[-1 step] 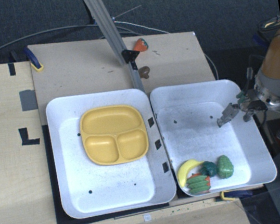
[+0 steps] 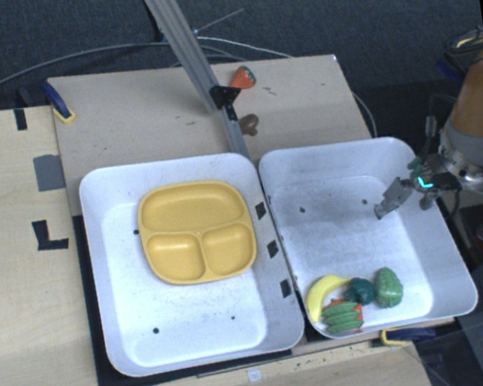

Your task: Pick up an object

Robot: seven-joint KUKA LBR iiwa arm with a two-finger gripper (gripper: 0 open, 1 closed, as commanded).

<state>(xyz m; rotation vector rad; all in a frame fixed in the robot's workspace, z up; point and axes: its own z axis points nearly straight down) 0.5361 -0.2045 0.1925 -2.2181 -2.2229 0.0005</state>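
Gripper [image 2: 398, 196] hovers over right bin [image 2: 329, 174] near its right wall, finger state indiscernible, well apart from the toy banana [image 2: 323, 292] in the bin's near corner, long axis curving from lower left up toward the right, beside green toy vegetables [image 2: 375, 289]; yellow divided plate [image 2: 198, 231] in left bin [image 2: 191, 332].

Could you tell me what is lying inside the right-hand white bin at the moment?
The right bin holds a cluster at its near edge: a yellow banana, a dark green piece, a lighter green piece and a red-and-green item. Anything beneath that pile is covered.
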